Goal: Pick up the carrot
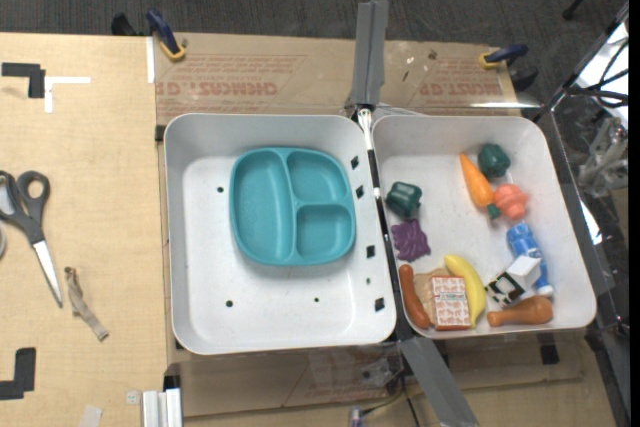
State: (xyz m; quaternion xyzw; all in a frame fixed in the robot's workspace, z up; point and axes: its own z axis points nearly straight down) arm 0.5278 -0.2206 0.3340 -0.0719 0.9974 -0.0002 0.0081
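Pale wood and brown cardboard are making up the table, and the two white bins are sitting side by side on it, so everything is staying within the arm's reach from the right.

Nearest to me, along the near wall of the right bin, the toys are crowding together: a red sausage, a small cracker box, a banana and a brownish-orange piece are lying touching or just beside one another. Farther in, a blue bottle and purple grapes are lying more loosely.

The carrot is lying toward the far right of that bin, slanted, with a dark green piece just beside its far end and a pink-orange toy touching its near right side. Its left flank is lying open, which I judge is giving the easier approach.

The left bin is holding only a teal divided plate, likely waiting as a drop-off place. Blue clamps at the far edge are pinning the cardboard down.

How the pincer is set, I cannot tell.
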